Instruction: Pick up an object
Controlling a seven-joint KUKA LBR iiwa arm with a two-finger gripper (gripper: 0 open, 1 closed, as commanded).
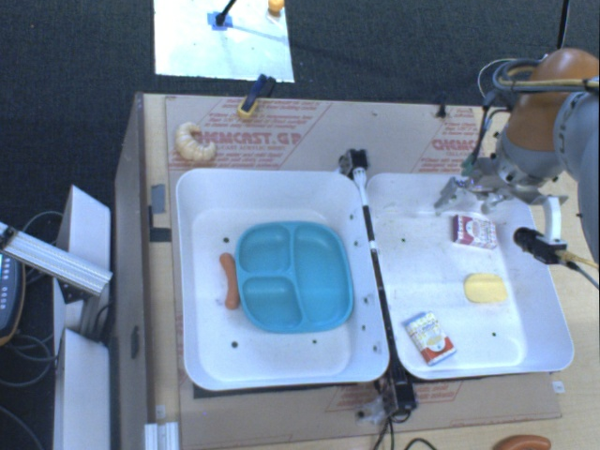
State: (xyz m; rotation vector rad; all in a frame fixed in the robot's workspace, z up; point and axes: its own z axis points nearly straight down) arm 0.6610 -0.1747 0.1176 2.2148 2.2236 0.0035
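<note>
Nearest in the right bin [553, 345]: small carton [430, 337], then yellow block [485, 289], then red-white box [474, 232]. My gripper [466, 193] hangs just past that box w/ fingers spread, nothing between them. Left bin [202, 279] has blue tray [293, 276] & sausage [230, 280].

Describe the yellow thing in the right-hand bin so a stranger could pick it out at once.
Start at the right bin, the one without the blue tray. Near its right side lies the yellow block, between the red-and-white carton above it and the small orange-and-white box below. It alone is plain yellow, rounded and unprinted.
</note>
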